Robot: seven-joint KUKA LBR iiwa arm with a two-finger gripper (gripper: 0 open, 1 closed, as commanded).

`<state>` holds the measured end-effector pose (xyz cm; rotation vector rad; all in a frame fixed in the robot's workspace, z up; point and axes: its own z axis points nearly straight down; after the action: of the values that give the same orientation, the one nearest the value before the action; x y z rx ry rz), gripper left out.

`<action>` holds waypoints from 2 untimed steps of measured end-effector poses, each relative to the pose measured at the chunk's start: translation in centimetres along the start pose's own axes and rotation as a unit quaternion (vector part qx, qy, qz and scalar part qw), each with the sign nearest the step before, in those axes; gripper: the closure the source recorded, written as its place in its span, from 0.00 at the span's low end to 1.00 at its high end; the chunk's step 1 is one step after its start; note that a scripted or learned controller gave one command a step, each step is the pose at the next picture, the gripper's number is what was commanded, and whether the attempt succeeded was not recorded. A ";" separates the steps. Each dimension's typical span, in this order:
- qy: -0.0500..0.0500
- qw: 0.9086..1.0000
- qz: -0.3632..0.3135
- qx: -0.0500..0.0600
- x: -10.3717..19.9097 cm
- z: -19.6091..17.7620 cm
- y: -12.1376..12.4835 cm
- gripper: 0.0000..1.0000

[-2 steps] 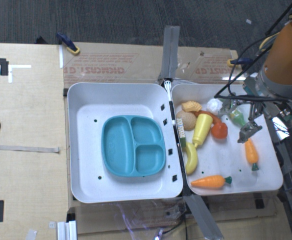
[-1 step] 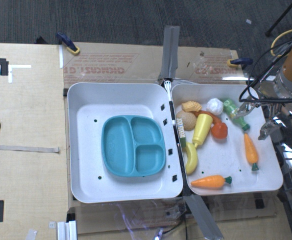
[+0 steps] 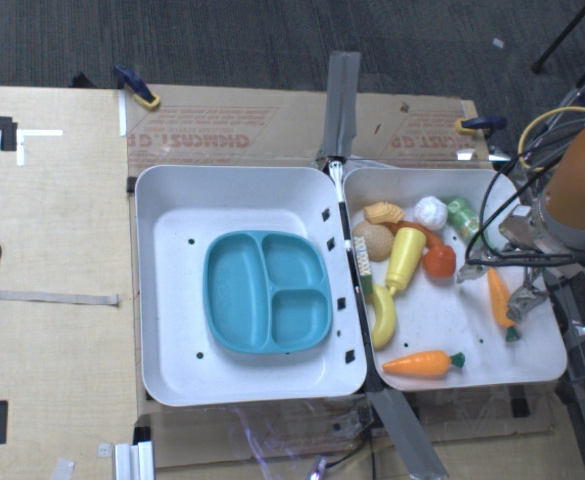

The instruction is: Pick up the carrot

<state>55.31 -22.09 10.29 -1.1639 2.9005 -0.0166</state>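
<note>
Two orange carrots lie in the right bin (image 3: 547, 368). One carrot (image 3: 422, 364) rests near the front wall, its green top pointing right. A smaller carrot (image 3: 500, 300) lies lengthwise near the right side. My gripper (image 3: 498, 288) reaches in from the right and stands open over this smaller carrot, one finger on its left and the other on its right. The fingers are spread wider than the carrot, and I cannot tell whether they touch it.
Left of the gripper the right bin holds a red tomato (image 3: 439, 260), a yellow bottle-shaped piece (image 3: 405, 258), a banana (image 3: 381, 313), a bread roll (image 3: 376, 238), a white ball (image 3: 430, 211) and a green piece (image 3: 462, 216). The left bin (image 3: 162, 268) holds a blue divided plate (image 3: 268, 291).
</note>
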 end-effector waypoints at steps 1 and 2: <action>-0.001 1.000 -0.001 0.000 -0.2 -1.0 0.0 1.00; 0.003 0.998 -0.066 -0.007 3.1 0.9 5.2 1.00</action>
<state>49.47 -20.49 9.28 -1.3575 2.8288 -0.0016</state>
